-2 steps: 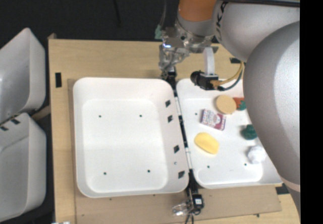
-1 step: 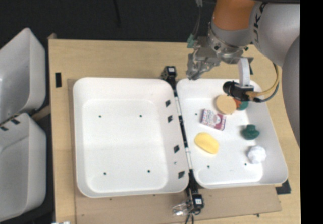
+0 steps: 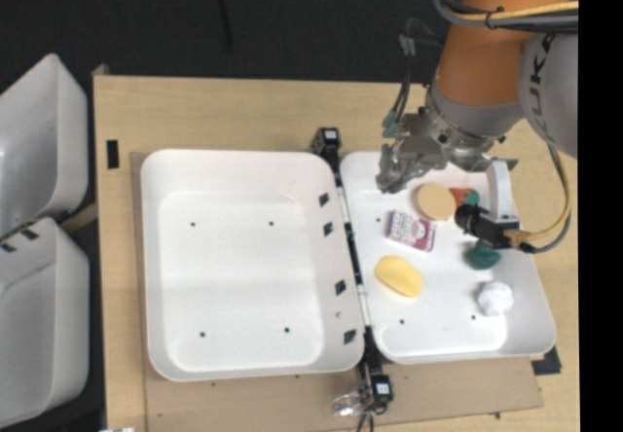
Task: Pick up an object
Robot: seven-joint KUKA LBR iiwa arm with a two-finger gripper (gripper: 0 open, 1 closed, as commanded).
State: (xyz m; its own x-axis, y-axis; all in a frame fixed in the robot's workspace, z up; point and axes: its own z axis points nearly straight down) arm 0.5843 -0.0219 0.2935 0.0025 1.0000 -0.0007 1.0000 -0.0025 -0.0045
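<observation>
Hovering gripper (image 3: 391, 177) | yellow oval object (image 3: 399, 276), long axis left-right, slightly tilted

Showing plain white on both bins: left bin (image 3: 234, 265), right bin (image 3: 448, 323). Lying in right bin: yellow oval obj (image 3: 399, 276); pink-and-white printed packet (image 3: 411, 231) w/ dark edging; tan round disc (image 3: 435, 201); teal-green item (image 3: 481, 255); white crumpled ball (image 3: 494, 298); small red bit (image 3: 460, 196) beside disc. Glowing orange on arm band (image 3: 492, 31), grey metal below at gripper (image 3: 394, 172). Looking light tan on bench (image 3: 122, 323); black clips (image 3: 343, 245) btwn bins.
</observation>
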